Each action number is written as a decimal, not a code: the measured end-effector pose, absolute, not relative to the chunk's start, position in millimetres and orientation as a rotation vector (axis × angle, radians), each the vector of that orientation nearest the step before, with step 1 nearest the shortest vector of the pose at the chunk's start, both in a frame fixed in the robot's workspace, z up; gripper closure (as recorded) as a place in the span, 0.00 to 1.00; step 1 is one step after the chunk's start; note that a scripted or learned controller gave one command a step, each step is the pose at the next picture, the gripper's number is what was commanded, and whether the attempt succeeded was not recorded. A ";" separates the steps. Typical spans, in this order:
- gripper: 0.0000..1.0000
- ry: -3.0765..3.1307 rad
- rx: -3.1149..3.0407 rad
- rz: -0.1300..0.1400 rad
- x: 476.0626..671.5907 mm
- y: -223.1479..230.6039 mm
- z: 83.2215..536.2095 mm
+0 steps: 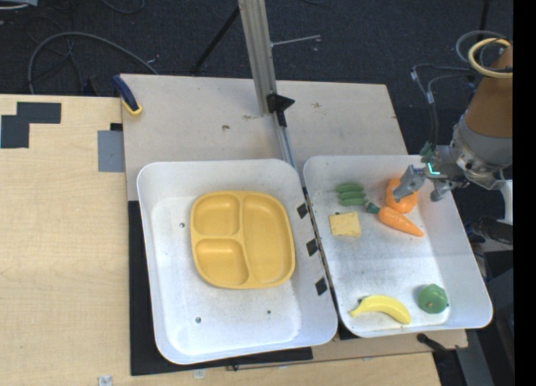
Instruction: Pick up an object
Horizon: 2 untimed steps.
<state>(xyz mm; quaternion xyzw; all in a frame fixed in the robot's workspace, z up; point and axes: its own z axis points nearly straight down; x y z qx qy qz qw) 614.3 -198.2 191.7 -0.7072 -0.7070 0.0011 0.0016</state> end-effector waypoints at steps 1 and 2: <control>0.00 -2.221 -2.221 0.001 615.2 -198.3 193.1; 0.00 -2.219 -2.218 0.005 609.4 -195.5 149.0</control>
